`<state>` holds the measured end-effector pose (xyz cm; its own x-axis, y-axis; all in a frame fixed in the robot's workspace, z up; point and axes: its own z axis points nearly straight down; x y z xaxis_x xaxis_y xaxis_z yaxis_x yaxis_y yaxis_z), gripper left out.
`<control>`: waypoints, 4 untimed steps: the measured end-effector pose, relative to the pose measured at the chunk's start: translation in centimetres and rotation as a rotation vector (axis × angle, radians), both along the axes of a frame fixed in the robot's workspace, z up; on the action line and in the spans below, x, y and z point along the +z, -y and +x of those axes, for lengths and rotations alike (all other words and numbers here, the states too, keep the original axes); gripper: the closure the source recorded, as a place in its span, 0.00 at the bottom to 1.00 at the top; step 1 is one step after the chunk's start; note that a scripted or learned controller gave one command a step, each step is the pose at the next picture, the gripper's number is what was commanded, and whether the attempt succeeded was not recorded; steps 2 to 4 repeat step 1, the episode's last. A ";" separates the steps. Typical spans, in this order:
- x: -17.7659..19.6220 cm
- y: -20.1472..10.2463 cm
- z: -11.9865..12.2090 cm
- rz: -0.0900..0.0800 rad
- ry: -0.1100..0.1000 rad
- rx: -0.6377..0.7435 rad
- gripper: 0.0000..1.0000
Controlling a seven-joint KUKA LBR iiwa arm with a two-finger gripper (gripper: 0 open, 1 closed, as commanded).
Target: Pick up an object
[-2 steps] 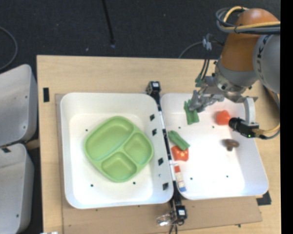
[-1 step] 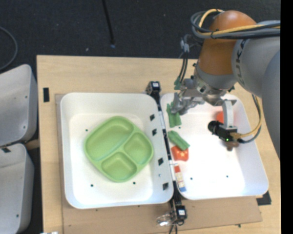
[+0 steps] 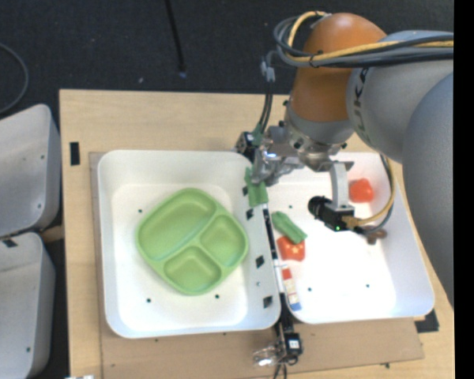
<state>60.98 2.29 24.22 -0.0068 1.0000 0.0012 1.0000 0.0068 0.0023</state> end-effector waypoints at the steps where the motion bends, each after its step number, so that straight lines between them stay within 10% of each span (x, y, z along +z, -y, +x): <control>1: -1.0 -5.3 -1.3 0.000 -0.004 0.000 1.00; 4: -1.0 -5.3 -1.3 0.000 -0.004 0.000 1.00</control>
